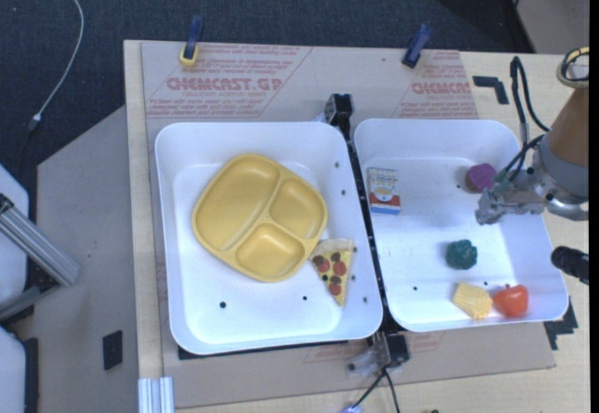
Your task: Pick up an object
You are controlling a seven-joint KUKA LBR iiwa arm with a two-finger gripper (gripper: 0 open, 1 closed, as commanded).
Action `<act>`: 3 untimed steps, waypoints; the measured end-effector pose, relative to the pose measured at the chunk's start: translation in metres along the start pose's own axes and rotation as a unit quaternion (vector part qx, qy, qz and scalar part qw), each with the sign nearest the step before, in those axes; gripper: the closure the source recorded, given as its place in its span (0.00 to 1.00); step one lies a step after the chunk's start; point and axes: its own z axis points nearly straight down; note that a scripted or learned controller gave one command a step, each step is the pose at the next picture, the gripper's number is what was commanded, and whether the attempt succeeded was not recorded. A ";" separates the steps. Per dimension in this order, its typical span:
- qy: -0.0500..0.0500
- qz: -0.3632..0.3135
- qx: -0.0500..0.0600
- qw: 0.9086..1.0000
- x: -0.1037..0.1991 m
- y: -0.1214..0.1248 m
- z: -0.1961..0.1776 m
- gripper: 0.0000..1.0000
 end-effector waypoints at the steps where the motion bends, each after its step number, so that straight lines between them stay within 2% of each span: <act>1: 0.000 0.000 0.000 1.000 -0.004 0.006 -0.044 1.00; 2: 0.000 0.000 0.001 1.000 -0.005 0.006 -0.055 1.00; 3: 0.001 -0.002 0.001 1.000 0.054 0.021 -0.062 1.00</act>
